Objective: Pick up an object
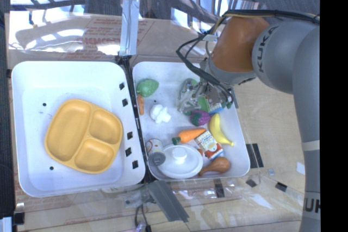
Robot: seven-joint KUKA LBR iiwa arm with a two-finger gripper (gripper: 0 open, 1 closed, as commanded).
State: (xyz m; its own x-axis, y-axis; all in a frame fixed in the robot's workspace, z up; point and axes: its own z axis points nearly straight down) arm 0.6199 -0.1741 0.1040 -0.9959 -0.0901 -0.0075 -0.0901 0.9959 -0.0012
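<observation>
Bench: a cardboard-lined work surface [81, 35] under bright glare carries two shallow white bins side by side, seen from above at a slant.
Arm: the grey KUKA arm [288, 57], its orange band [236, 43] above the wrist, reaches in from the right over the right bin [163, 70].
Gripper: the gripper [197, 99] hangs low in the upper middle of the right bin, cables looping above it; whether its fingers are spread or closed, and whether anything sits between them, cannot be told from this angle.
Purple object: a small purple and green toy [199, 116] lies just below the fingers, possibly touching them.
Banana: a yellow banana [218, 130] lies just below and to the right of the fingers.
Carrot: an orange carrot [191, 135] lies below the fingers, near the purple toy.
Green piece: a green leafy toy [147, 87] sits to the left of the fingers, well apart.
White lump: a small white object [160, 113] rests below and left of the fingers.
Near edge: a white bowl [180, 161], a small printed carton [208, 143] and a brown pear-shaped toy [216, 165] crowd the near end of the bin, far below the fingers.
Left bin: the left bin [32, 76] holds a yellow divided tray [82, 135], far left of the fingers.
</observation>
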